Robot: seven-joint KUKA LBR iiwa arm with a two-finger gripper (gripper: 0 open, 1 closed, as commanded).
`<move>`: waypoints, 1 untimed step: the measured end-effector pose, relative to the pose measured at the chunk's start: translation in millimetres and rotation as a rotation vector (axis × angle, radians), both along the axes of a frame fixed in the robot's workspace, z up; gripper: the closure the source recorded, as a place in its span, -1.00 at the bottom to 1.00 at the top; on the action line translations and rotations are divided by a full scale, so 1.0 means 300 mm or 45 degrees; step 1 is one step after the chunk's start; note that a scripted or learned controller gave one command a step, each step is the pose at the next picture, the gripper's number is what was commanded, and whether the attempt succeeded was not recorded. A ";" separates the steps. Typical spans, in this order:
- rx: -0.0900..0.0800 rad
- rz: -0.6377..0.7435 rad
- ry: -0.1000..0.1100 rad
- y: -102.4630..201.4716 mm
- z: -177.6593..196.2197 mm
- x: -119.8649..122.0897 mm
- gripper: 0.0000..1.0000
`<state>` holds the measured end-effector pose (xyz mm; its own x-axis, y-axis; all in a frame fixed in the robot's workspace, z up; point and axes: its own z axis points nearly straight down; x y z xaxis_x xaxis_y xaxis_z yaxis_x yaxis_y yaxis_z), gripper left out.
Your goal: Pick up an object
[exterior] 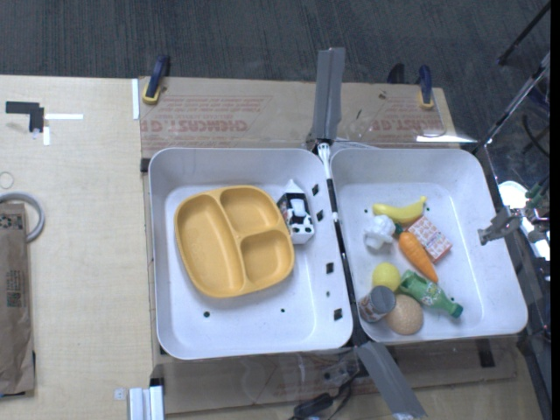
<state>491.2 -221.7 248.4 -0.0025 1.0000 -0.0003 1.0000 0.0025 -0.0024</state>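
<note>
Bright, even overhead light, soft shadows, mild glare on the white bins (245, 339), slightly soft focus.

At the right edge of the frame, a thin grey metal arm part (500, 225) shows, with dark cables beside it.

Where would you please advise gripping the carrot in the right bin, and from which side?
Probably grip the carrot across its thicker upper middle, coming straight down from above. It lies flat and slanted, and the green bottle crowds its narrow end, while a red-and-white box sits close on its right.
</note>
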 end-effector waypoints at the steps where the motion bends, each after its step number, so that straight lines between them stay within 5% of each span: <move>1: 0.001 0.317 -0.001 0.201 -0.246 -0.019 -1.00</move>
<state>485.4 -161.5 174.5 -0.2485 0.9686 0.0005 0.9686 0.2485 -0.0016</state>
